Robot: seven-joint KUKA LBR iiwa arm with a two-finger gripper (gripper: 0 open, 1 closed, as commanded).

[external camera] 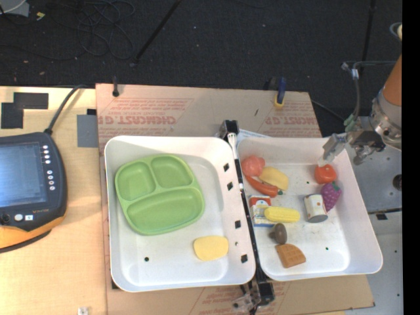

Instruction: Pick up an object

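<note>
Down at the near end of your right bin [367, 258] there's bare floor beside the brown wedge [290, 255]. Farther in, the corn [282, 214], can [315, 208] and grapes [331, 194] crowd together. The tomato [325, 173] sits by the far right wall, just beneath the claw [346, 147], which hangs over that rim; you can't tell its spread.

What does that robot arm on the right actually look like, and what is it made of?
A bit of orange band tops the arm's grey metal wrist, where it enters from the right. Thin dark cables loop above it. The gripper is a cluster of pale grey metal parts, with slim fingers.
</note>
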